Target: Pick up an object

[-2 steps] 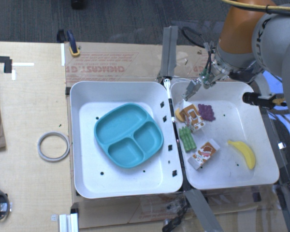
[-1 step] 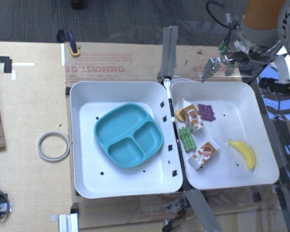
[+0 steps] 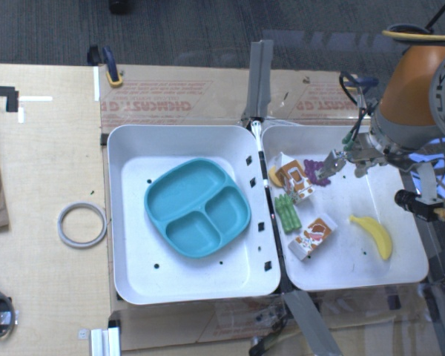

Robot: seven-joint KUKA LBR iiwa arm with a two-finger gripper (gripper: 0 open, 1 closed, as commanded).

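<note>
Grapes (image 3: pixel 314 173) half-hidden beneath jaws (image 3: pixel 328 166)

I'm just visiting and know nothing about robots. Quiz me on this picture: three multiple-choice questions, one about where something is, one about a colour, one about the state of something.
1. Where does the tray lie?
A. in the left bin
B. in the right bin
C. on the floor

2. What colour is the banana?
A. blue
B. yellow
C. red

3. How does the tray lie?
A. upside down
B. standing on its edge
C. flat, with its compartments facing up

Answers:
1. A: the blue tray rests inside the left bin, apart from the clutter in the right bin.
2. B: the banana is plainly yellow against the white floor of the right bin.
3. C: its three hollow compartments show from above.
</note>
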